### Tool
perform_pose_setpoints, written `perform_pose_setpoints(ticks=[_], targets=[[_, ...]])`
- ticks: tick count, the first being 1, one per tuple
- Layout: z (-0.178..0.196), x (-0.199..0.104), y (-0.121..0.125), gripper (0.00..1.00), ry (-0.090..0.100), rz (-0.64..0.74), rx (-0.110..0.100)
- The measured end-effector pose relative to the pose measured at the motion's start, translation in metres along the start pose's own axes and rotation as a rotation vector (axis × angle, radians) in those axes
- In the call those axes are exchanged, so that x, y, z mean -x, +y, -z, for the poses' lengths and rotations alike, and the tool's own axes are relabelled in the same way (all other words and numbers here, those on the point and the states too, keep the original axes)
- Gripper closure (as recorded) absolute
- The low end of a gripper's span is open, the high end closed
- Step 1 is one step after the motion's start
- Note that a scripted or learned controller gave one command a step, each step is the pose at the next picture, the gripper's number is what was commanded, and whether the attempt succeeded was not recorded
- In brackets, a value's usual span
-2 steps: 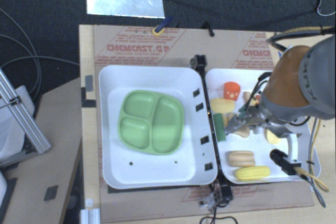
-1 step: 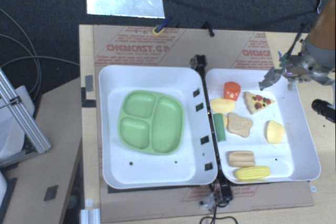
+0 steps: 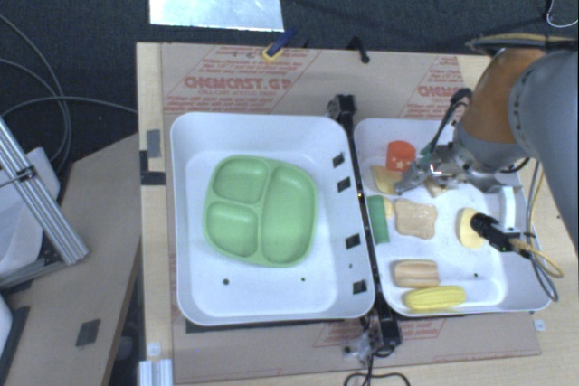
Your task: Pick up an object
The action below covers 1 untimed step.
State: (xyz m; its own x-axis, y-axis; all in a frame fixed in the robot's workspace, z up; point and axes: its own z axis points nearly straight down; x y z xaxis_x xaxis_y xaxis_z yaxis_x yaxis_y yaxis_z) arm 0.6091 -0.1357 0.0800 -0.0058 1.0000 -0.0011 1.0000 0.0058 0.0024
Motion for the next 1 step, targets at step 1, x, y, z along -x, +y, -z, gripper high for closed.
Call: perform_pose_setpoints(ticks=[1], targets=[[0.004,-0.0147,-0.1062,0.0,0.004,-0.008,-0.011]])
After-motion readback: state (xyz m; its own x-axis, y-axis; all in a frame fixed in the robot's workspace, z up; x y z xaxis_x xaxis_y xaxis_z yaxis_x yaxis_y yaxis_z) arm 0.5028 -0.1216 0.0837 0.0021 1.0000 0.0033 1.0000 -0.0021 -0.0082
